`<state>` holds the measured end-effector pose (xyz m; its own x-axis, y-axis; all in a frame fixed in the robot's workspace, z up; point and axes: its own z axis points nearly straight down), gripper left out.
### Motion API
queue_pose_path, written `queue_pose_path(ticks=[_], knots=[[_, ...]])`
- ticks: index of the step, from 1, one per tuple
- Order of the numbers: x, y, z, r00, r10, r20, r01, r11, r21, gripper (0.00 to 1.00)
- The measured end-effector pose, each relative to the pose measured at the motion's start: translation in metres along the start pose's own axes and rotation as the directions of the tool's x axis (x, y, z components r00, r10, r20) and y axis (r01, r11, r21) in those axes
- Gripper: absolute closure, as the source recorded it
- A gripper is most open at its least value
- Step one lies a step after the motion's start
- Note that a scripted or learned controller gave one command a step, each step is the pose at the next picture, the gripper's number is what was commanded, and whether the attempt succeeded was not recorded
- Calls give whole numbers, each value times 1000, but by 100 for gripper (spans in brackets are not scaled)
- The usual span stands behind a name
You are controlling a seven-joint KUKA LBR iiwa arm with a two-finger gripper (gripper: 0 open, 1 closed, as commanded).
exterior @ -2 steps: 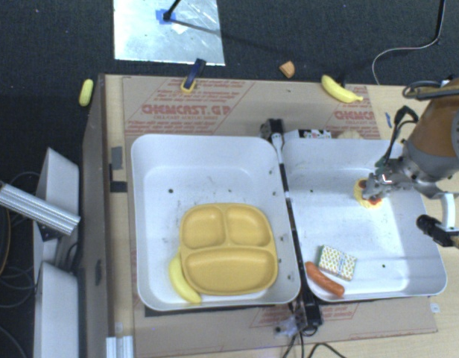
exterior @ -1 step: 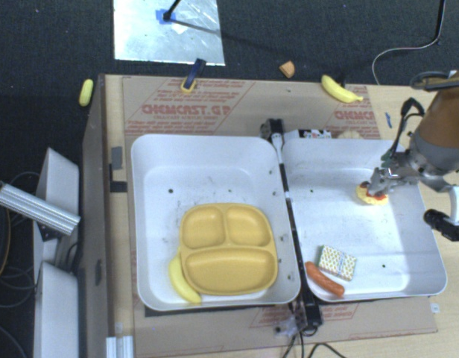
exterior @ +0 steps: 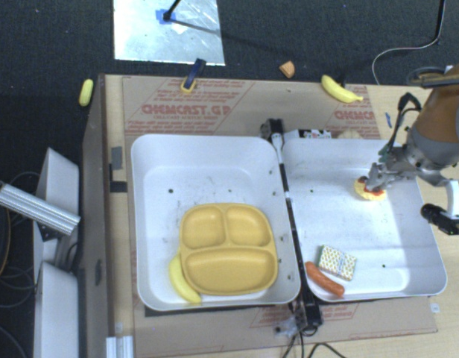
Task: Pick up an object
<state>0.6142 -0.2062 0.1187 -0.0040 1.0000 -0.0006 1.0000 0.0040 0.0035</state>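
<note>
Currently gripper (exterior: pixel 376 181) sits low over the small yellow-and-red object (exterior: pixel 369 190) in the right bin (exterior: pixel 427 278), likely lined up for a grasp; can't tell the jaw state.

1. Foil sheet (exterior: pixel 168 19) on the dark floor, top of view.
2. Banana (exterior: pixel 340 89) on the bench's far edge.
3. Small orange piece (exterior: pixel 287 69) on the floor behind the bench.
4. Yellow item (exterior: pixel 86 92) left of the bench.
5. Blue-yellow clamp (exterior: pixel 191 75) on the far edge.
</note>
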Motion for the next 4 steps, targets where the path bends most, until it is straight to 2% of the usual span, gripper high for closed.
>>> queue_pose_path(ticks=[1, 2, 3, 4], knots=[[0, 30, -1, 1000, 0, 0, 0, 1000, 2, 100], [0, 31, -1, 1000, 0, 1, 0, 1000, 1, 0], [0, 24, 34, 1000, 1, 1, -1, 1000, 2, 0], [-1, 24, 21, 1000, -3, 0, 3, 1000, 9, 100]])
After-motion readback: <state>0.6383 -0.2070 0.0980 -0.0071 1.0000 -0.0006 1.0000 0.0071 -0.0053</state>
